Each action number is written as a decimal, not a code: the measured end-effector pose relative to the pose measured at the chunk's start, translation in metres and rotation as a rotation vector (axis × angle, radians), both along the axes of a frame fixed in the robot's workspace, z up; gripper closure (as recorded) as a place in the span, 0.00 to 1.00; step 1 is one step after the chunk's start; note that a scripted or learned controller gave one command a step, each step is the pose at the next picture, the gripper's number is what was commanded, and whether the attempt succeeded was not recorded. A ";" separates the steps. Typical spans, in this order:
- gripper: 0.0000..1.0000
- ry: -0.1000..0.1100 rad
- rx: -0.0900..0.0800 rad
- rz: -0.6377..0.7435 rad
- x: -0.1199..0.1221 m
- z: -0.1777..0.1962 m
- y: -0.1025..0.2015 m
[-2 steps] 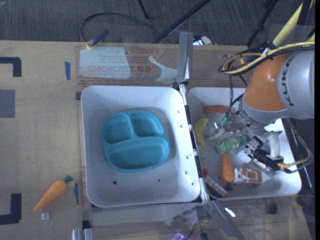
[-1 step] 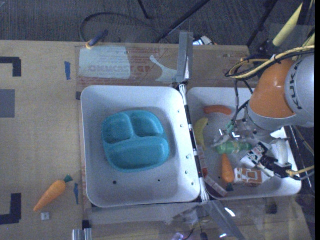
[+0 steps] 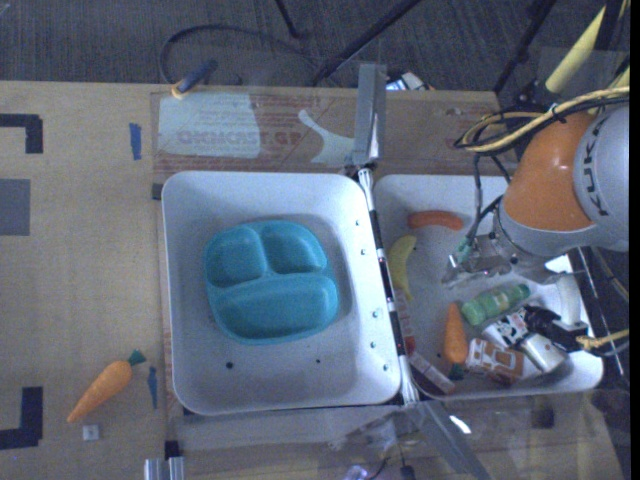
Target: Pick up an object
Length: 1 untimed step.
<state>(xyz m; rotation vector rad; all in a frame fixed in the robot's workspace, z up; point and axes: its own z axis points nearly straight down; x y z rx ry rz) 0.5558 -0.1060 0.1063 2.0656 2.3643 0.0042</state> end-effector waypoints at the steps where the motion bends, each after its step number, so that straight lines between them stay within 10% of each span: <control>1: 1.00 0.002 -0.001 -0.094 -0.015 0.111 0.021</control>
